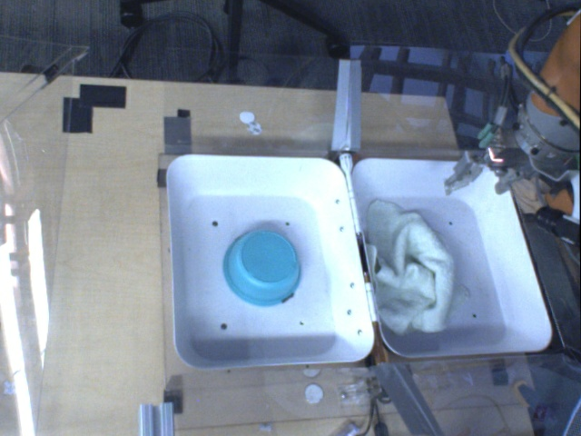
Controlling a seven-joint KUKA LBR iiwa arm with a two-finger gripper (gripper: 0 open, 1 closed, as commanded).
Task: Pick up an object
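Observation:
A blue round bowl [262,267] lies upside down in the middle of the left bin [195,243]. A crumpled white cloth [413,266] fills the left half of the right bin [495,271]. My gripper [479,178] hangs over the far right corner of the right bin, above and to the right of the cloth. Its two fingers are spread apart with nothing between them.
A metal divider post [345,107] stands behind the seam between the two bins. The wooden bench [91,243] stretches to the left. The arm's wrist [549,125] with cables sits at the right edge.

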